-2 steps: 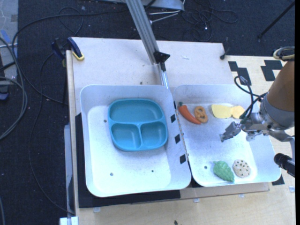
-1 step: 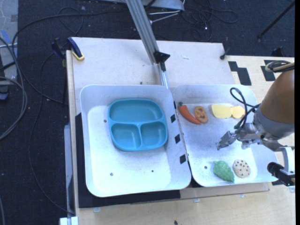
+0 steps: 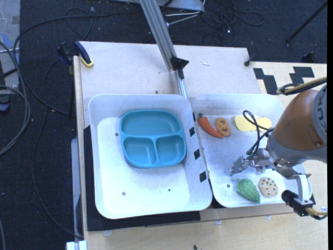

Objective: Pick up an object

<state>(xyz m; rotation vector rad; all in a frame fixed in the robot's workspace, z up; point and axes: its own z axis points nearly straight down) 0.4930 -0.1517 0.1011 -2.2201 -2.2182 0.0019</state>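
Reaching into the right bin, fingers over bare floor

The arm [image 3: 302, 126] comes in from the right, its orange band above the grey wrist. Nearest the camera, at the front of the right bin [image 3: 229, 199], lie a green leafy piece [image 3: 248, 190] and, just beside it on the right, a round speckled cookie [image 3: 267, 187]. Just behind them the gripper [image 3: 240, 166] hovers low over bare bin floor; its metal fingers look spread apart with nothing between them. Farther back sit an orange carrot [image 3: 209, 127], a small pretzel [image 3: 223, 126] touching it, and a yellow piece [image 3: 251, 123] to their right. The left bin [image 3: 104, 191] holds a blue divided plate [image 3: 153, 138]. Beyond both bins a metal pole [image 3: 158, 27] slants away across the bench [image 3: 130, 66].
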